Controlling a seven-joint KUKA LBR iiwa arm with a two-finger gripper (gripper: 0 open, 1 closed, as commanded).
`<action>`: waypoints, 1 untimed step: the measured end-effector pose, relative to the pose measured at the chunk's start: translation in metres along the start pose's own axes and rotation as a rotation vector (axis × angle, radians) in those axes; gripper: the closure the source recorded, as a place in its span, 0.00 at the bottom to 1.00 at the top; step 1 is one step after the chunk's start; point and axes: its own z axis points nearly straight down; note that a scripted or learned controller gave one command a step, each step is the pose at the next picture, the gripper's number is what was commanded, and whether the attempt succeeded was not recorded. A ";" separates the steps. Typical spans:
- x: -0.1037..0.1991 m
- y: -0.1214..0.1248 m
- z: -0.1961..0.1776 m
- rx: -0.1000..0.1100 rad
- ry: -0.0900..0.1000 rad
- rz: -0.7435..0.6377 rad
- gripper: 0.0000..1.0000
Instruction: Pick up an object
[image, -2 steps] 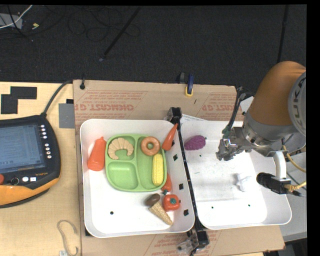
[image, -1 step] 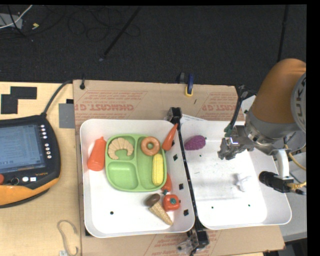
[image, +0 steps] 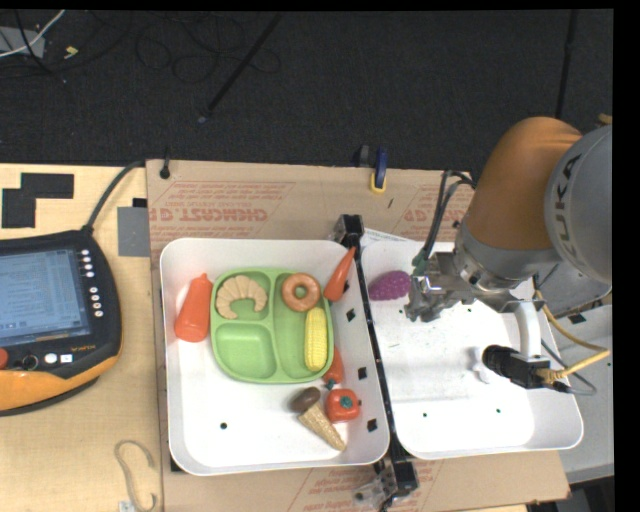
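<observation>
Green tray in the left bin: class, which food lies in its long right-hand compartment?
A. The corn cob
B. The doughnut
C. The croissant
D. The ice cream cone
A. The corn cob lies lengthwise in the right-hand compartment of the green tray, while the croissant and doughnut sit in the top compartments and the ice cream cone lies outside the tray on the bin floor.

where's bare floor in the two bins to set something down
Right bin: open floor along the front and centre, below the purple object and gripper. Left bin: bare front-left corner, below the green tray. Crowded by the divider, around the ice cream cone and tomato.
</observation>
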 end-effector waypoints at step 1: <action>0.058 0.008 -0.001 -0.001 0.001 -0.003 1.00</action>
